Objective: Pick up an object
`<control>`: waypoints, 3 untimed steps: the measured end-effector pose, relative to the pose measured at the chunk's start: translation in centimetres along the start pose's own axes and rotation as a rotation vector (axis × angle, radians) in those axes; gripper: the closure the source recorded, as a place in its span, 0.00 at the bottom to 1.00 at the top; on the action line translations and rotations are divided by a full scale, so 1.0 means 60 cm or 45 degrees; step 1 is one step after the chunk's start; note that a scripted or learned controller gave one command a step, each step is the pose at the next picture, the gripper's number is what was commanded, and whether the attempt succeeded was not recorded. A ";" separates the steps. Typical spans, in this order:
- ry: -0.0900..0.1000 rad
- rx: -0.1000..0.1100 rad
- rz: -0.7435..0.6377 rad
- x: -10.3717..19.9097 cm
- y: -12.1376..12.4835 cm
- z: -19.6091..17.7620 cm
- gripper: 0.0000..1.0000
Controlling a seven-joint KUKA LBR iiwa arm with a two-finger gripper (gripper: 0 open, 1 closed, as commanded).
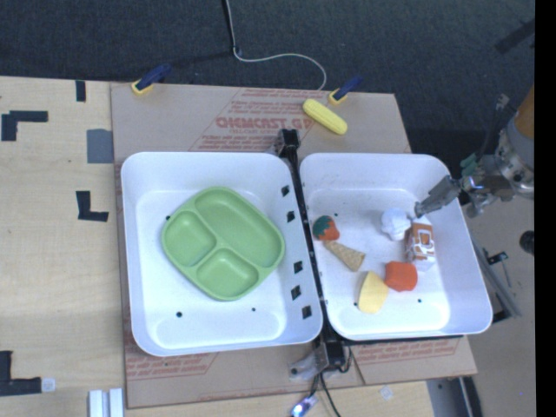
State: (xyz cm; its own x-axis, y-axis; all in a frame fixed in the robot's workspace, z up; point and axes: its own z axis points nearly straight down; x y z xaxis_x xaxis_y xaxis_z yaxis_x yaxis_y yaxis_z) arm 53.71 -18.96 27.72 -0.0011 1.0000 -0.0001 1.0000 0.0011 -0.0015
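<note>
End effector (432,203) poised over right bin (460,315), near white object (395,224); finger state impossible to tell; approach step, next needs descent

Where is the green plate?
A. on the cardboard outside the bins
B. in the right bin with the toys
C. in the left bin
C: the green plate lies alone in the left bin, while the small toys sit in the right bin.
</note>
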 end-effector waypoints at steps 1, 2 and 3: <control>0.006 0.013 0.003 0.030 -0.085 0.320 0.00; -0.001 -0.001 -0.002 0.159 -0.073 0.321 0.00; 0.000 0.001 0.000 0.156 -0.074 0.305 1.00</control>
State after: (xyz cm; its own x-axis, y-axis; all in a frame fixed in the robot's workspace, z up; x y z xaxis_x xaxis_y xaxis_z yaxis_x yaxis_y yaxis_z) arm 49.24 -9.60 9.41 -0.0013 1.0000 0.0001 1.0000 0.0013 -0.0021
